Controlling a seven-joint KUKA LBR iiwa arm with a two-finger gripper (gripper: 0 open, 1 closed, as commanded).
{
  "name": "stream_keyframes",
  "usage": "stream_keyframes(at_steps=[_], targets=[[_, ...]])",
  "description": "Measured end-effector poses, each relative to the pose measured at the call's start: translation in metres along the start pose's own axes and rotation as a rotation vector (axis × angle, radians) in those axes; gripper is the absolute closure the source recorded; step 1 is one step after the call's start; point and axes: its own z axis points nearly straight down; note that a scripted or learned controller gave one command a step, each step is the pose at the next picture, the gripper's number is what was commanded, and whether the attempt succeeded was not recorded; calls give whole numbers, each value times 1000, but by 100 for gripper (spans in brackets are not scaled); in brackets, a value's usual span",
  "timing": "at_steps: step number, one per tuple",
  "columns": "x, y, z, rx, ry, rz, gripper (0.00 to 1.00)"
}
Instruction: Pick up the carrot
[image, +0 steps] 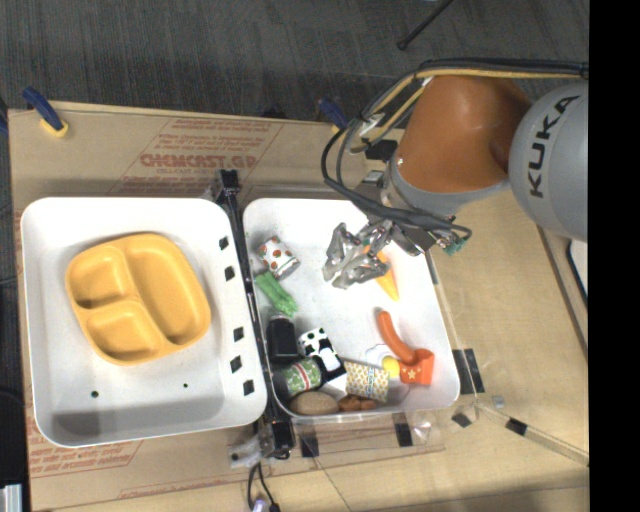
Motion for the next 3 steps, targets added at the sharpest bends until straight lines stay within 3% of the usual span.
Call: stream_keyframes(at_steps=[1, 2, 3], targets=[[6, -70, -20, 6, -2, -352, 100], [70, -72, 136, 3, -2, -606, 100], [13, -73, 42, 10, -4, -758, 100]])
